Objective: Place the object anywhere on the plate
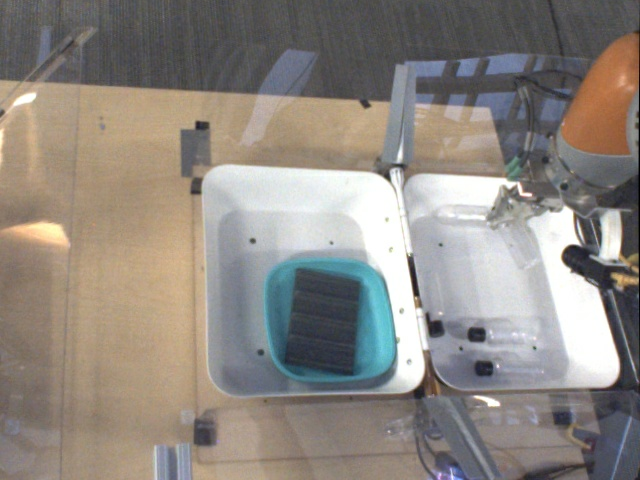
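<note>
A teal square plate [377, 313] lies in the left bin [225, 268], toward its front. A dark grey ribbed block [323, 320] rests flat on the plate, covering most of its middle. My gripper [508, 204] hangs over the back right part of the right bin [585, 363], well apart from the plate and the block. The arm's orange band [603, 103] shows above it at the right edge. Nothing can be made out in the gripper at this size.
Clear plastic pieces with small black caps [478, 336] lie along the front of the right bin. Another faint clear piece [455, 213] lies at its back. A metal divider [398, 118] rises behind the two bins.
</note>
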You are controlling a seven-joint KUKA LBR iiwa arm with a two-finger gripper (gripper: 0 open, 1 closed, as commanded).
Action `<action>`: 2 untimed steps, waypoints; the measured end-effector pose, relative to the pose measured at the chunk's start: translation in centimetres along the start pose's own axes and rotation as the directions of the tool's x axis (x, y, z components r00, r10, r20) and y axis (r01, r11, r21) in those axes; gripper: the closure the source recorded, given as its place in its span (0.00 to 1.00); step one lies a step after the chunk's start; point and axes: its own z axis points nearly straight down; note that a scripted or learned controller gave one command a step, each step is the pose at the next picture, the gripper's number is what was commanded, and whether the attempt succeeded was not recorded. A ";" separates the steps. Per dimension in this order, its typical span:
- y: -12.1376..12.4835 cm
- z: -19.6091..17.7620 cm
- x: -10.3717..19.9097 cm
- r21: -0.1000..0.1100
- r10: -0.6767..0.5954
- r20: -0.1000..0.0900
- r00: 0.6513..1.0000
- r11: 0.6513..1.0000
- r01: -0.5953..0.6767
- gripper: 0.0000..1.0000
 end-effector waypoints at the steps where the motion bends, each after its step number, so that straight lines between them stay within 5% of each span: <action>1: -2.0 1.4 8.3 0.005 -0.092 -0.001 0.996 0.996 0.092 1.00; 2: -8.0 -2.5 17.7 0.002 -0.087 -0.002 0.996 0.996 0.087 1.00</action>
